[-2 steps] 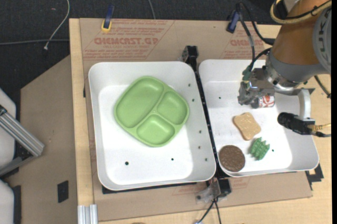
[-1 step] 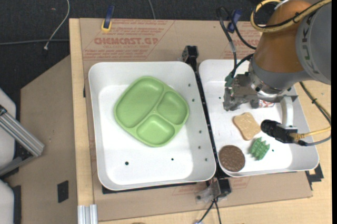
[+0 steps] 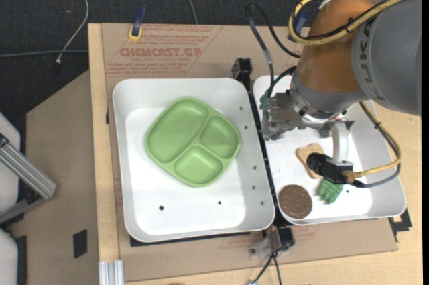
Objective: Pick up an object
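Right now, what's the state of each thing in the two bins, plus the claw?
green plate, flat, right way up, compartments bare, left bin.
brown disc, flat, right bin's near-left corner.
tan piece, flat, right bin, partly covered.
green block, lying beside the disc.
claw, over right bin by its left wall.

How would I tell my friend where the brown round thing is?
Find the white bin on the right. At its near edge lies a flat brown disc. It is round and dark, unlike the tan piece and small green thing beside it.

Grey arm (image 3: 402, 55), orange band (image 3: 332, 49), dark lettering; hand (image 3: 278, 123) maybe bare metal.
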`<control>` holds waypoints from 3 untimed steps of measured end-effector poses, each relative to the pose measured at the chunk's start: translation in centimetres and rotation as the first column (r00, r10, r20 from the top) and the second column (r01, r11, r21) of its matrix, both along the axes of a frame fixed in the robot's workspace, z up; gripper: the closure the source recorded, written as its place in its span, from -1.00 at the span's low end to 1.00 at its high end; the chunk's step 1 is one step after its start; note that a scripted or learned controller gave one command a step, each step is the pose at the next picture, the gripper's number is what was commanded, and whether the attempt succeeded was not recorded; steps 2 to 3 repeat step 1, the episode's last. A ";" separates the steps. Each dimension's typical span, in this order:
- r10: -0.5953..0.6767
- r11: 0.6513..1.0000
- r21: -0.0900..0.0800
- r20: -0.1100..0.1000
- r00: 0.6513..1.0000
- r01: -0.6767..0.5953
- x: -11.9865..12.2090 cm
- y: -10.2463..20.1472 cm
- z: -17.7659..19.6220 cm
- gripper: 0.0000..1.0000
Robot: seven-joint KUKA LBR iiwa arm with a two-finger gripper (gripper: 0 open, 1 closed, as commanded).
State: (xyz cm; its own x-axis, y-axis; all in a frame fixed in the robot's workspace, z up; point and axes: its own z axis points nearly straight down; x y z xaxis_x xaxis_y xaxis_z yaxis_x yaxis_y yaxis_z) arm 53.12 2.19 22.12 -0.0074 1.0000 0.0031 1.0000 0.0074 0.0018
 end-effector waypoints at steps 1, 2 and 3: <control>0.000 1.000 -0.001 -0.001 1.000 0.000 -0.3 6.4 0.2 1.00; 0.000 1.000 -0.001 -0.001 1.000 0.000 -0.3 6.4 0.2 1.00; 0.000 1.000 -0.001 -0.001 1.000 0.000 -0.3 6.4 0.2 1.00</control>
